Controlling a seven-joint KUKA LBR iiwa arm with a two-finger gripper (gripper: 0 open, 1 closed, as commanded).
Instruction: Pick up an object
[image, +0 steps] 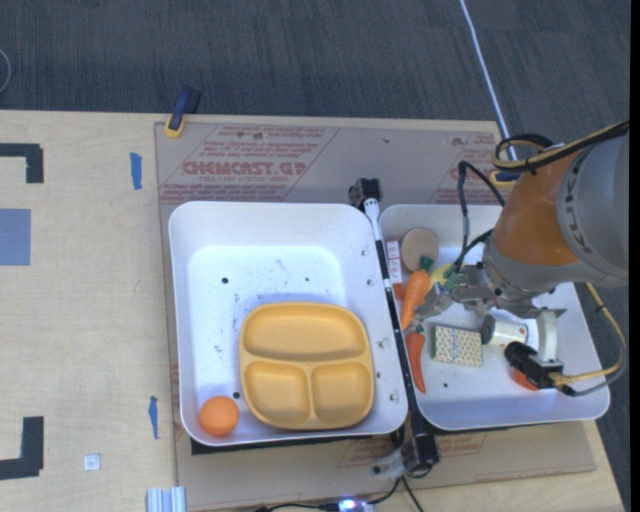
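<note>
Looming highest, grey arm (590, 215) is hanging its gripper (462, 290), finger state unclear, over right bin (590, 400); carrot (415, 290) is lying just left, by its left wall, long axis slanting upward-right

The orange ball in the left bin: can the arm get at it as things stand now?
Probably yes. The orange ball lies in the near corner of the left bin, apart from the yellow tray, and nothing lies over it. The arm hangs over the right bin, so it must cross over first.
</note>
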